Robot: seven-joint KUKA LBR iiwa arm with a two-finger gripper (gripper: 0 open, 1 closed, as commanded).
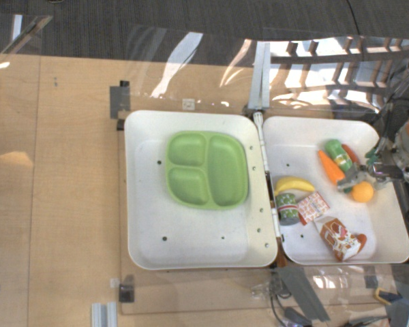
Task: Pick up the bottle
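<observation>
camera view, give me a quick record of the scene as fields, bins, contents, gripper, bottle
left bin: holds a green divided plate
right bin: holds all the small items
bottle: green, lying near the far right of the right bin, beside a carrot
other items: banana, orange ball, small can, red-and-white packet, snack pouch
gripper: low in the right bin, between the carrot and the orange ball
task state: bottle not yet lifted

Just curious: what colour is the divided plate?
Light green plate, plain in the camera view.
</observation>
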